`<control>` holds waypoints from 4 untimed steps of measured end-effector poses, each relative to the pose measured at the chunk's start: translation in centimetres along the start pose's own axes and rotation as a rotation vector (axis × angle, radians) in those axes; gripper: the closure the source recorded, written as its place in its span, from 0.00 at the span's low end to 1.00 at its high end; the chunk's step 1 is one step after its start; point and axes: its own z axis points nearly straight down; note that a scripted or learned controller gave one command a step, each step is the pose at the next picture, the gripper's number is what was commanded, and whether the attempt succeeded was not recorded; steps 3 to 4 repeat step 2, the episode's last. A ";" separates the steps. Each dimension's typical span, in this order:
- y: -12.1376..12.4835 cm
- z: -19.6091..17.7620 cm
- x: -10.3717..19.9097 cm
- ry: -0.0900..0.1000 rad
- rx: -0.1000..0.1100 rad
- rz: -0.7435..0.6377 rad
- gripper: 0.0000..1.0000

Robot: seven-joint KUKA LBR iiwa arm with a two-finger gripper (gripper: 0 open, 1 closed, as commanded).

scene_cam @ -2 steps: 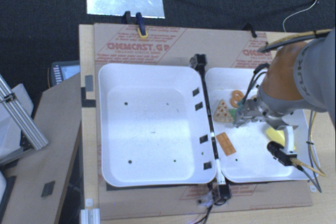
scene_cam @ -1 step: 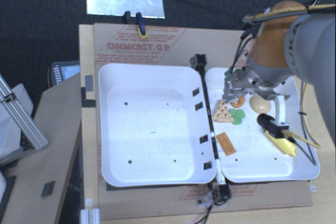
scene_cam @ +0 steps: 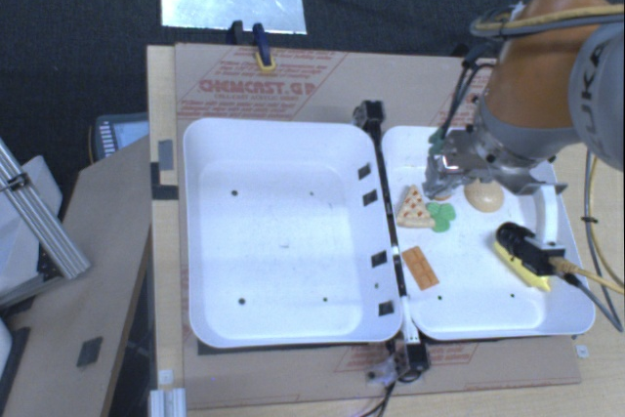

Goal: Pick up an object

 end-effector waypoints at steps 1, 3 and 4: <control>1.4 -7.7 4.2 -0.001 -0.001 -0.001 1.00; -3.1 -12.5 5.1 0.000 0.002 0.002 1.00; -3.1 -12.5 5.1 0.000 0.002 0.002 1.00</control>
